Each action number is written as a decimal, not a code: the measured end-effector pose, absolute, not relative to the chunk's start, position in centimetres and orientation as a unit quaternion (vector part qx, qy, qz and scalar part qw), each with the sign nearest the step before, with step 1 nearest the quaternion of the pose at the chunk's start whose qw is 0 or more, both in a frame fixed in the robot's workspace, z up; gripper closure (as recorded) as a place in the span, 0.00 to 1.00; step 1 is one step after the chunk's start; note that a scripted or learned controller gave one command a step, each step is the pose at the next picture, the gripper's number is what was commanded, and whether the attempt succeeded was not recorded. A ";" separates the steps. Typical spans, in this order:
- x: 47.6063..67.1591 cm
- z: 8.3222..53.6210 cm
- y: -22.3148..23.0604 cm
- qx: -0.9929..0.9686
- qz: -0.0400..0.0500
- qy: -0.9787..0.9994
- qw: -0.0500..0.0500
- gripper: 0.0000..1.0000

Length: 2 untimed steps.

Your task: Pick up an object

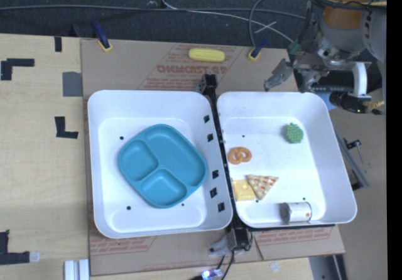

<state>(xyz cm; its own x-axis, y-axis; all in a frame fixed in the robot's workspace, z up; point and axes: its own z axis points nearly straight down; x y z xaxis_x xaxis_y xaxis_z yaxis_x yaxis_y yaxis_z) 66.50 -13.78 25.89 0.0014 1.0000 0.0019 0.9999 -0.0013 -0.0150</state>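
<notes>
Above the far right corner of the right bin (326,147), the pincer (290,73) hangs clear of the contents, holding nothing; its fingers are splayed wide apart, one reaching left, which suits an approach not yet committed to a target. Candidate objects lie loose on the floor of that bin: a green knobbly ball (293,133) toward the far right, a pretzel (239,156) near the dividing wall, a yellow block (243,189) touching a pizza-slice piece (262,184) just beside it, and a small can (295,211) lying on its side against the near wall. The green ball sits nearest the pincer and stands apart from the rest, so it is judged the easiest pick. The left bin (100,147) holds a blue divided plate (162,164) lying flat. A yellow banana-shaped item (206,54) rests on the tabletop (38,147) cardboard beyond the bins.
</notes>
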 end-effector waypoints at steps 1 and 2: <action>66.7 26.8 -13.7 -0.706 0.000 -0.708 0.000 0.00; 66.0 20.6 -13.5 -0.707 0.003 -0.708 0.002 0.00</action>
